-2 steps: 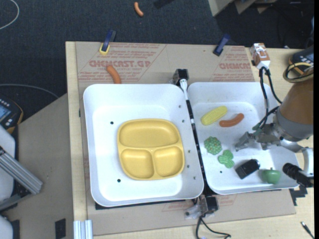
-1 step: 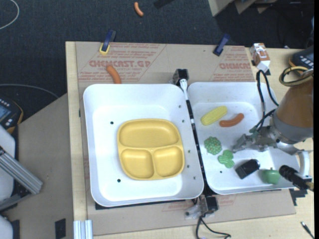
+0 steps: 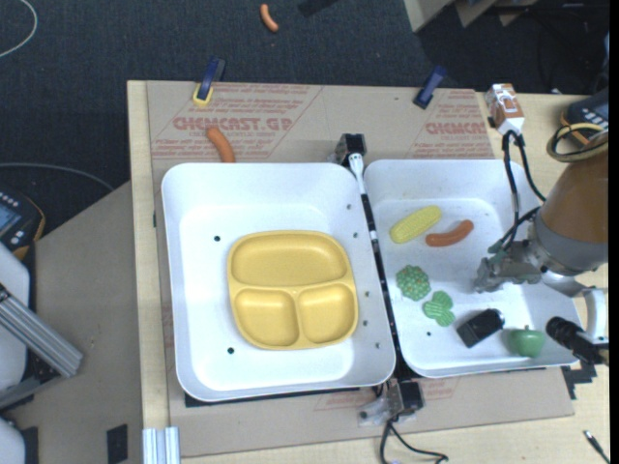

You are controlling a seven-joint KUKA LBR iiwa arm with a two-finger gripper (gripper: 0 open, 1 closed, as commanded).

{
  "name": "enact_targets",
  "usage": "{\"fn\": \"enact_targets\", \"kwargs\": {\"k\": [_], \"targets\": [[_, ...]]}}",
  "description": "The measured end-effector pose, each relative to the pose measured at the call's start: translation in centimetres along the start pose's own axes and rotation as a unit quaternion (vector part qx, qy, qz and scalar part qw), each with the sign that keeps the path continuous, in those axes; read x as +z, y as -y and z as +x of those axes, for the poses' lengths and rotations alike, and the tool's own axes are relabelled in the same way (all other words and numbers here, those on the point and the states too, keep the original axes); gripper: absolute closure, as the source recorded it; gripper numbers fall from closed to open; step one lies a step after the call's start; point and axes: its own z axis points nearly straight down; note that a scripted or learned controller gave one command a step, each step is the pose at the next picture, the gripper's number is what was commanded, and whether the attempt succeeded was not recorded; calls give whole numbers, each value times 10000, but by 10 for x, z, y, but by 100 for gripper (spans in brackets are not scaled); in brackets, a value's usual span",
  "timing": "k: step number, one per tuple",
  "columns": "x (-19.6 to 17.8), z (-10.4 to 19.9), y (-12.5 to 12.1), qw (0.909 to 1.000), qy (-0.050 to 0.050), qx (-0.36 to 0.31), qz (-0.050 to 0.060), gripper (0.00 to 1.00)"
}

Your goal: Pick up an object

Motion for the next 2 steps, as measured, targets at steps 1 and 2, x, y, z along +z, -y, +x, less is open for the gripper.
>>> {"fn": "enact_targets", "kwargs": {"k": [1, 2], "targets": [[-54, 8, -7, 10000, 14, -17, -34, 100], [-97, 6, -10, 10000, 16, -12, -31, 100]]}}
